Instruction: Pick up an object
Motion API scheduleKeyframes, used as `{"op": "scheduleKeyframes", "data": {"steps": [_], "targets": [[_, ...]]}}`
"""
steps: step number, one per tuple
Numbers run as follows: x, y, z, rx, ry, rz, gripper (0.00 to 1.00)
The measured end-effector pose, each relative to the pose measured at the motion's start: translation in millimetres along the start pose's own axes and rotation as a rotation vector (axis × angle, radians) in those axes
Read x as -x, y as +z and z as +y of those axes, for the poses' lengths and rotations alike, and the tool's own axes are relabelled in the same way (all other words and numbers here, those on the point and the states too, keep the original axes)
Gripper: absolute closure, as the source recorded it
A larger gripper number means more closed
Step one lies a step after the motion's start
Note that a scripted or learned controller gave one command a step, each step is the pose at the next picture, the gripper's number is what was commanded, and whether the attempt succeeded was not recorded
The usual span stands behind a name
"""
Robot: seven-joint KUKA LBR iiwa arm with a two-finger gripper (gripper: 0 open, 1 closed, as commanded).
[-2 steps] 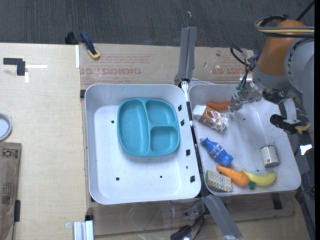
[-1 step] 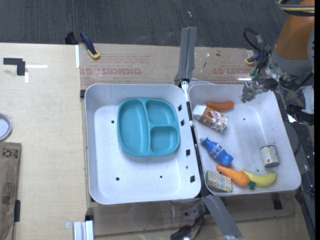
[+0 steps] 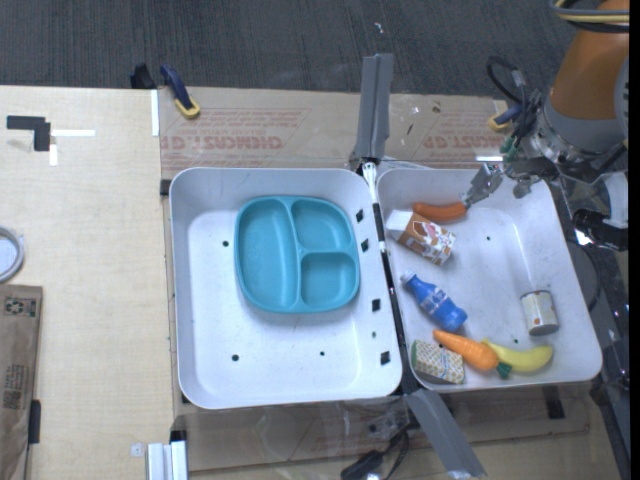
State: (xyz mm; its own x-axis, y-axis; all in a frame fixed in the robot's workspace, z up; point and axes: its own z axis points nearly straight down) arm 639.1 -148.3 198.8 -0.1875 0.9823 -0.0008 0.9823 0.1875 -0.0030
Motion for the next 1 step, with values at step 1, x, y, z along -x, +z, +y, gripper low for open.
{"op": "scheduleKeyframes", "data": {"steps": [1], "targets": [[-17.5, 93.1, 20.8, 0.002, -0.110, 0.000, 0.00]]}}
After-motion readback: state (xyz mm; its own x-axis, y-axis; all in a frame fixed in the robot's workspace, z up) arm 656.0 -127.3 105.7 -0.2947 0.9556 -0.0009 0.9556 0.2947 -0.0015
